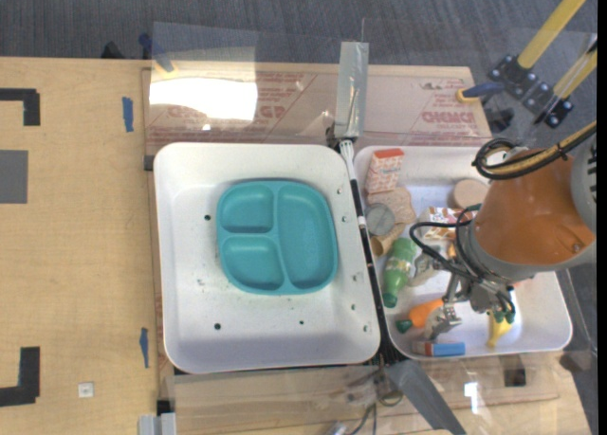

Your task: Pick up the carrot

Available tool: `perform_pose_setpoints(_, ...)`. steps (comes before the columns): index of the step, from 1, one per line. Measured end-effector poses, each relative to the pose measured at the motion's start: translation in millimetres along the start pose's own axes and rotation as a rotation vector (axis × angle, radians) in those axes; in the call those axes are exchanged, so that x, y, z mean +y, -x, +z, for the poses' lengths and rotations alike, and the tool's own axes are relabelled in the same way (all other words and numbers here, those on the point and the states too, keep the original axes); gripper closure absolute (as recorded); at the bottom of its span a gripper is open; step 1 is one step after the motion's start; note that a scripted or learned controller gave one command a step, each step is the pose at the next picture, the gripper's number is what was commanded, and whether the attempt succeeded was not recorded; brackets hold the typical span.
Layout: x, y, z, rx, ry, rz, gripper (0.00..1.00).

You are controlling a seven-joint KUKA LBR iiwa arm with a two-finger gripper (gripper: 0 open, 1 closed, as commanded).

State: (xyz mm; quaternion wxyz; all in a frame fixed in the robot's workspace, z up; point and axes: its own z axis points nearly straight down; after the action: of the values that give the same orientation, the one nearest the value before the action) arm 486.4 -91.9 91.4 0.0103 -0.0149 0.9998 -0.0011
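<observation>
A grey robot arm with an orange band (526,220) reaches in from the right over the right-hand white bin (555,324), its gripper (446,319) lowered into the near part of that bin. The gripper sits just beside the carrot (420,313), a short orange piece lying on the bin floor near the front wall; whether the two touch cannot be told. The tool's fingertips are small and dark against the clutter, and how far apart they stand cannot be told from this angle, nor is anything seen clearly held between them.

Around the carrot lie other items: a green bottle (398,267) just to its far left, a round grey lid (380,221) farther back, a small carton (385,172) by the bin's far left corner, a yellow piece (497,329) to the right under the wrist, and a blue and red object (446,350) against the near wall. A pale round item (468,193) rests near the arm's far side.

The left-hand white bin (180,234) holds a teal divided plate (278,237) at its centre, well apart from the gripper. Both bins sit side by side on a wooden bench (71,234), with a clear panel (204,92) beyond them.
</observation>
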Motion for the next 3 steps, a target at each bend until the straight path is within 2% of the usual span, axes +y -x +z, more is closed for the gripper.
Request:
perform_pose_setpoints(1,-5,28,1,0.006,-0.001,-0.417,0.0)
perform_pose_setpoints(2,-8,10,1,0.002,0.003,-0.323,0.0)
perform_pose_setpoints(3,-3,10,1,0.006,0.0,-0.25,0.0)
